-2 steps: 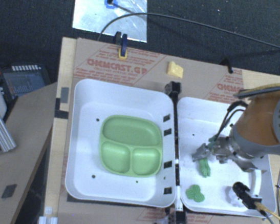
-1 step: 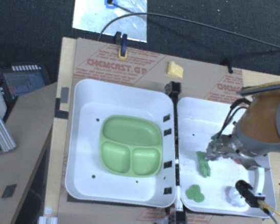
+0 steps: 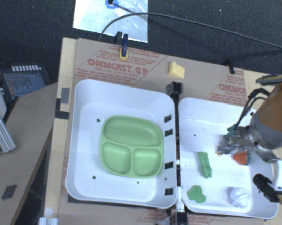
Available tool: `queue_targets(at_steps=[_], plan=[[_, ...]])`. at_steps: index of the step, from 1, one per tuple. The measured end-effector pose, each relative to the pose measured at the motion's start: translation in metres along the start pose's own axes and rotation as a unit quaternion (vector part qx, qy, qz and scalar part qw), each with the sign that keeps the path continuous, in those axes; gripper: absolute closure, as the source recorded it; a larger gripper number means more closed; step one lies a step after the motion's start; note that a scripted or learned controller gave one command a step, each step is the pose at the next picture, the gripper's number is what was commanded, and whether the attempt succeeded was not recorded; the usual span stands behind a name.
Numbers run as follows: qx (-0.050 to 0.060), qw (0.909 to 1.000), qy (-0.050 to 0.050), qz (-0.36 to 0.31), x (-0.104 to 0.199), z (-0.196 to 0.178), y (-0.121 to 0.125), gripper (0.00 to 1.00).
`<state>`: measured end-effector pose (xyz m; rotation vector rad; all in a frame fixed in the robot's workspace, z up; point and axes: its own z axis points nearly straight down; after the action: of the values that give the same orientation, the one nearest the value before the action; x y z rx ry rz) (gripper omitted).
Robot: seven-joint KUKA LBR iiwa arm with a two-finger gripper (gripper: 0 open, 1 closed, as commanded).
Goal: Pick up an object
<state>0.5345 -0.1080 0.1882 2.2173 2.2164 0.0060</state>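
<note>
Where arm overhangs, half-hidden red object [image 3: 240, 158]

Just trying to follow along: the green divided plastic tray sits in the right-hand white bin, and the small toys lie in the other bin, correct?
Not quite. The camera view shows the green divided plastic tray in the left-hand white bin. The small toys, such as the green stick-shaped piece, lie in the other bin, on the right.
</note>
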Motion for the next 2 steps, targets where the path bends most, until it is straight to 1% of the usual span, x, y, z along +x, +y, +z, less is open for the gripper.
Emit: queue_targets(at_steps=[1, 2], plan=[[0.000, 1.0000, 0.000, -0.002, 0.000, -0.054, 0.002, 1.00], [0.002, 1.0000, 0.002, -0.005, 0.049, -0.054, 0.005, 1.00]])
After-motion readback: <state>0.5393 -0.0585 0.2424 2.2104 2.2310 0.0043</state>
